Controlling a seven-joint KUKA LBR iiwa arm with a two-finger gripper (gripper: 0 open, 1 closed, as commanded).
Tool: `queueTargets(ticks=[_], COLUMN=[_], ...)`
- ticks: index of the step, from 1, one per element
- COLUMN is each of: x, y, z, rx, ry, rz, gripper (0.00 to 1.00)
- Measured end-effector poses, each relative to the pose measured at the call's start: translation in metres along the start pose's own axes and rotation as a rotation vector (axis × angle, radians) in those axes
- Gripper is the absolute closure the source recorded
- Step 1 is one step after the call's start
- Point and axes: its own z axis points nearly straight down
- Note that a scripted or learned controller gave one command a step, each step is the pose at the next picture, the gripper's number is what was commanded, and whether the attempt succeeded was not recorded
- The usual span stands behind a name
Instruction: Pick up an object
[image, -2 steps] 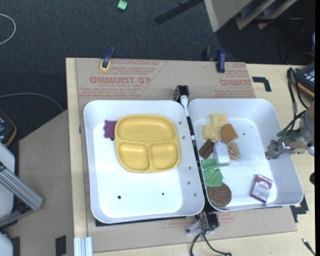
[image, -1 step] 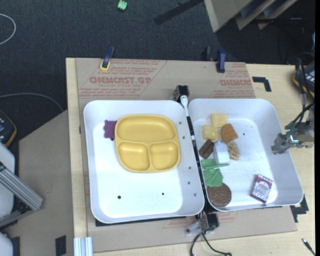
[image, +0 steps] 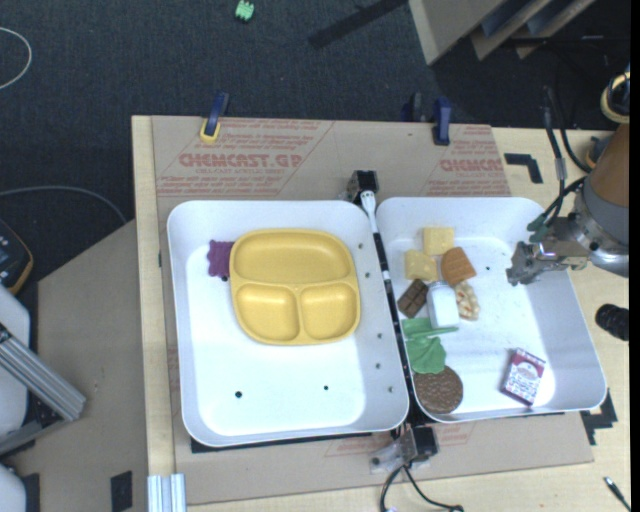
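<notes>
My gripper (image: 524, 264) low over the right bin (image: 570, 330), its state I cannot tell, food pieces (image: 440, 280) clustered well to its left, small red packet (image: 523, 377) below it, yellow divided tray (image: 295, 285) in the far left bin (image: 200, 330)

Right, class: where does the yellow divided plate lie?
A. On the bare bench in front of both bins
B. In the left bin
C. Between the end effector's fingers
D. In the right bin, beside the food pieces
B: the plate lies flat inside the left bin, apart from the food pieces in the right bin.
</notes>
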Motion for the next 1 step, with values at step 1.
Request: queueTargets(ticks=[1], x=[0.0404], y=[0.0240], z=[-0.0071], rx=[0.000], ry=[0.000], rz=[0.001], gripper=[1.00])
